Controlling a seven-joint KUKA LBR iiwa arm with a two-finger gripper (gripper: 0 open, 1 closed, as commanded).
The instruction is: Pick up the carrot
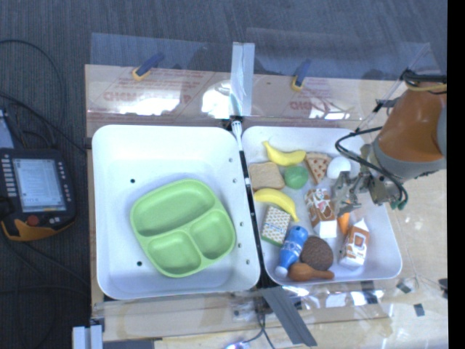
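Nearest the camera, at the front of the right-hand shallow white bin [392,267], a brown toy drumstick [311,272] is seen lying against a dark brown rounded cake-like toy [317,251], with a blue bottle with a white cap [291,244] leaning in from the left. The toys appear to have been heaped together as clutter, so that one item must be singled out from the pile.

Just behind them, a small orange-and-white carton [354,244] and a white block [327,229] are seen beside a checked, green-edged cracker-like toy [275,225]. The small orange toy carrot [344,220] is found between the carton and a red-and-white snack packet [320,205], largely hidden by the grey two-finger hand [347,195] lowered over it. Only a short orange stretch is visible; its long axis is judged to run roughly front to back, though which end is the tip cannot be told.

Whether the hand is spread or pressed together cannot be told, and nothing is seen held in it.

In the left-hand white bin [116,144], a light green three-compartment plastic plate [183,227] is set apart, presumably as a drop-off place.

Farther back, two yellow toy bananas [282,153], a tan slice of toy bread [266,175], a green ball [295,177] and a pizza-slice toy [317,167] are ranged along the rear wall, while the orange-banded arm [410,129] is seen reaching in across the desk [167,93].
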